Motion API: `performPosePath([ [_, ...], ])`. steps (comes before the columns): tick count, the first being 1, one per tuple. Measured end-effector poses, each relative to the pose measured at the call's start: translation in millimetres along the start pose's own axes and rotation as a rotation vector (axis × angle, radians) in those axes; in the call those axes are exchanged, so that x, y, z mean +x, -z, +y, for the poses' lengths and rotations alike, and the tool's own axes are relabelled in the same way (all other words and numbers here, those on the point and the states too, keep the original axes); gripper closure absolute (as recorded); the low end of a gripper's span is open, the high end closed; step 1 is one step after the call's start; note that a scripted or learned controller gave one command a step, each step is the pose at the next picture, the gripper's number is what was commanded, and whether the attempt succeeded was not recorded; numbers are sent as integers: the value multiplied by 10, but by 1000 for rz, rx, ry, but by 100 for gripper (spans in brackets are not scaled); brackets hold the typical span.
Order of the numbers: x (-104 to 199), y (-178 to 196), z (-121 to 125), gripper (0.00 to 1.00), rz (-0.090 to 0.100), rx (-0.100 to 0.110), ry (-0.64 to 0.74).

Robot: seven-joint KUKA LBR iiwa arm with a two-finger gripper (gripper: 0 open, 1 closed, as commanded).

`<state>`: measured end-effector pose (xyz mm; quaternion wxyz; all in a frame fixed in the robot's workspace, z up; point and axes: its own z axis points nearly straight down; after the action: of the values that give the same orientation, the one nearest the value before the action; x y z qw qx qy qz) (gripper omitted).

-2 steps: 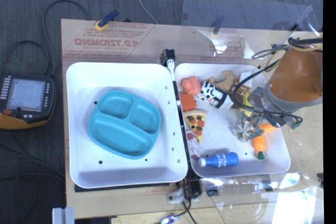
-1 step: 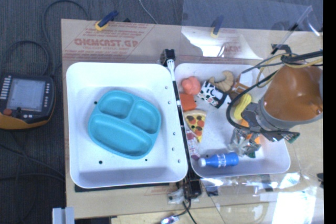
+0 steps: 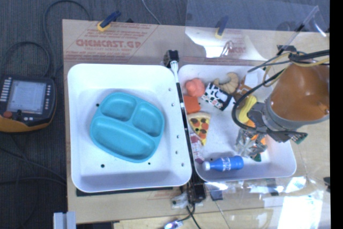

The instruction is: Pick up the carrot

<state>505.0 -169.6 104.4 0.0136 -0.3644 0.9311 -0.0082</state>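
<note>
Bottle (image 3: 224,163) lies nearest us, at the right bin's (image 3: 278,171) front wall. Just behind it the hand (image 3: 250,143) is down over the carrot (image 3: 260,142), orange showing at its tip; we can't tell its grip state. Blue tray (image 3: 127,126) sits in the left bin (image 3: 80,169).

Carrot (image 3: 259,142) largely hidden under the gripper (image 3: 247,143); arm (image 3: 299,95) cut off at right.
</note>
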Motion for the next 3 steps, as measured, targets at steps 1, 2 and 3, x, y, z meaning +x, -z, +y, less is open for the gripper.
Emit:
performPosePath([
  [1,-24,89,2,100,-2,1,0],
  [2,-174,375,354,100,20,-21,-369],
  [3,22,-128,-55,100,15,-22,-249],
])
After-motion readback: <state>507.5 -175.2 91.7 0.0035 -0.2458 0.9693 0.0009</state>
